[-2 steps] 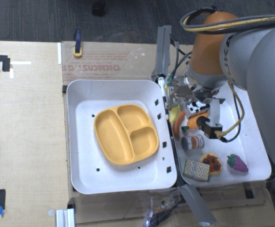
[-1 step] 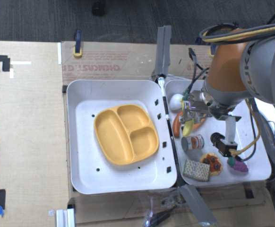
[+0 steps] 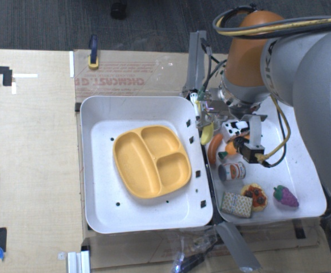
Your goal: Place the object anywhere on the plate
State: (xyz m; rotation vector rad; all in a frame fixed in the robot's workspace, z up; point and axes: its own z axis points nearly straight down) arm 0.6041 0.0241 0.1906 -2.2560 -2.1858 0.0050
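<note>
Reaching in from the right, the arm (image 3: 279, 56) hung low over the far left part of the right bin (image 3: 310, 169), with its gripper (image 3: 225, 115) down among a heap of toy foods. Whether the gripper was spread or pressed together could not be told, because the wrist and the cables covered it. Nothing could be seen between its tips, so no object seemed to be taken yet.

Just under and near the gripper lay a yellow banana-like piece (image 3: 206, 134), an orange piece (image 3: 214, 148), a black and white toy (image 3: 232, 128) and a small can (image 3: 232, 171). A cracker (image 3: 236, 204), a small pizza (image 3: 256, 195) and a purple grape bunch (image 3: 286, 196) lay on the near side, well apart from it.

The yellow plate (image 3: 152, 161), with three compartments, lay in the middle of the left bin (image 3: 97, 203). From the gripper it lay to the left and a little nearer, across the two bin walls. So the coming move probably asked for a grasp first, then a lift over the walls toward the left.
</note>
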